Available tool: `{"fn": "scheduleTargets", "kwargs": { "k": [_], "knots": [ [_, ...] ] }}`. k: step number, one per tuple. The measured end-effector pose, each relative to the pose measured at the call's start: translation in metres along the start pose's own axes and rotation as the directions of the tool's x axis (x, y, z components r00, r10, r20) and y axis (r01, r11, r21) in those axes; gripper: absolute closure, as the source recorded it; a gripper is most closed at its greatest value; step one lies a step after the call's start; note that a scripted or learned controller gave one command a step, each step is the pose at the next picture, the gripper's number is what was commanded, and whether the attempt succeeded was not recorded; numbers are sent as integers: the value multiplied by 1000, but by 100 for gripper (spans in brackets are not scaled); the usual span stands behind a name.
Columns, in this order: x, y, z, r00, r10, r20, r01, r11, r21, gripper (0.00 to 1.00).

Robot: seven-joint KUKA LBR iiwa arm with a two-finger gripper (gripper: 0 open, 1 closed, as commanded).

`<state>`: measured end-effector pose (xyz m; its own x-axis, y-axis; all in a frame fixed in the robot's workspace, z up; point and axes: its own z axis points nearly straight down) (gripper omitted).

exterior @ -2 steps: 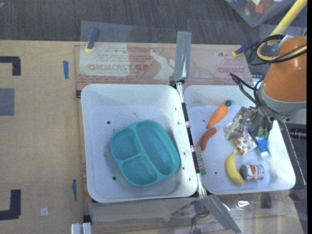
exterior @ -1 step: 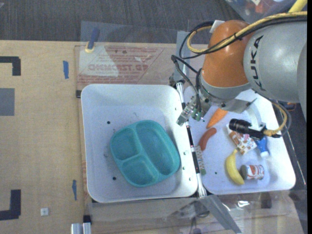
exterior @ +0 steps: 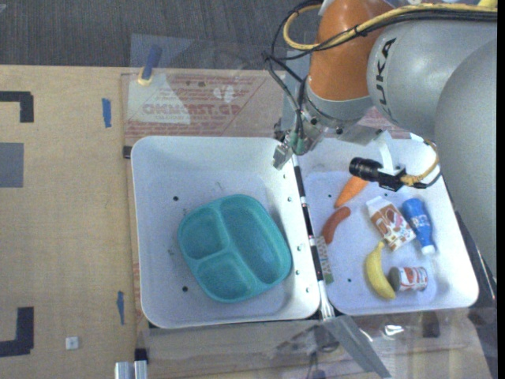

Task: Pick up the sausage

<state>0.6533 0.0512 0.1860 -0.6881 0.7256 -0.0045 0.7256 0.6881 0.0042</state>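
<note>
a: reddish-brown sausage (exterior: 334,224) lies in the right bin (exterior: 465,290), at its left side, just beside the wall shared with the left bin (exterior: 150,212). an orange carrot (exterior: 349,192) sits just above it, near its upper end; whether they touch i cannot tell.

b: and the pincer (exterior: 286,150)?

a: it hangs over the dividing wall near the bins' far edge, apart from the sausage. nothing shows between its tips. whether it is open or closed, i cannot tell.

b: risks?

a: in my judgement, three. the sausage hugs the wall, so a tip coming down on that side may strike the rim instead of getting beside it. the carrot is close enough to be nudged or caught instead. a round, smooth sausage may also roll out of a squeeze.

b: other contents?

a: banana (exterior: 379,271), small carton (exterior: 390,223), blue bottle (exterior: 418,223) and can (exterior: 410,279) in the right bin; teal divided plate (exterior: 233,247) in the left.
</note>
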Motion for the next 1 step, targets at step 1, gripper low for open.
{"fn": "scheduleTargets", "kwargs": {
  "k": [1],
  "knots": [
    [-10,-87,-37,995,101,-3,-101,995,4,100]
  ]
}}
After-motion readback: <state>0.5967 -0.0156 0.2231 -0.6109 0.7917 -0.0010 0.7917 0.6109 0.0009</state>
